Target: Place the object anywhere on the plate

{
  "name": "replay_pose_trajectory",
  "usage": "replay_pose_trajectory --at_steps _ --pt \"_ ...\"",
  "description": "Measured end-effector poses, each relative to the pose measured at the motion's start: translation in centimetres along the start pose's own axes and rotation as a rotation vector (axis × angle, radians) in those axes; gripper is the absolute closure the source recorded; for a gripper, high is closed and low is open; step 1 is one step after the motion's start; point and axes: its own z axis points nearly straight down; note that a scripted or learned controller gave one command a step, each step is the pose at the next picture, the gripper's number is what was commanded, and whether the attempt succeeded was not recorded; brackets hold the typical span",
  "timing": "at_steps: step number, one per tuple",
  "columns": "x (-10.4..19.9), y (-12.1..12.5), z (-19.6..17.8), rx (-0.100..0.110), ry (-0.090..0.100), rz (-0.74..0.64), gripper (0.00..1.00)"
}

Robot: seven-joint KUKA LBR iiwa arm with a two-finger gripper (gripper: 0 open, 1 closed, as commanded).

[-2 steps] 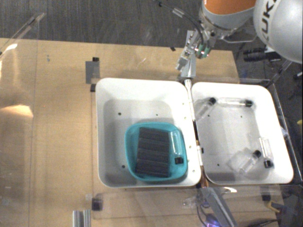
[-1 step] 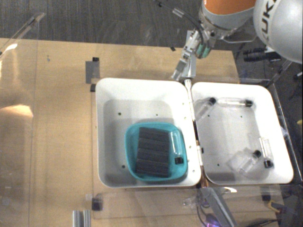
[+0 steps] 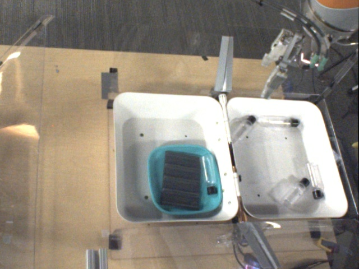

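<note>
claw up at the far right, clear tube lying on the plate in the left bin

the gripper [image 3: 272,80] hangs beyond the far edge of the right bin [image 3: 332,150], above the bench; whether its fingers are spread or closed cannot be told, and nothing is seen between them. the clear tube with a black cap [image 3: 210,178] lies on the right side of the teal plate [image 3: 157,164], beside a dark ribbed block [image 3: 180,179], in the left bin [image 3: 129,150], well apart from the claw. three more clear tubes rest in the right bin.
</note>
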Motion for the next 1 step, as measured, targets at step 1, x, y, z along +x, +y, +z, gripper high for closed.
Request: replay_pose_trajectory --at_steps 1 --pt "1.6 -12.09 0.01 0.004 0.002 0.158 0.0"
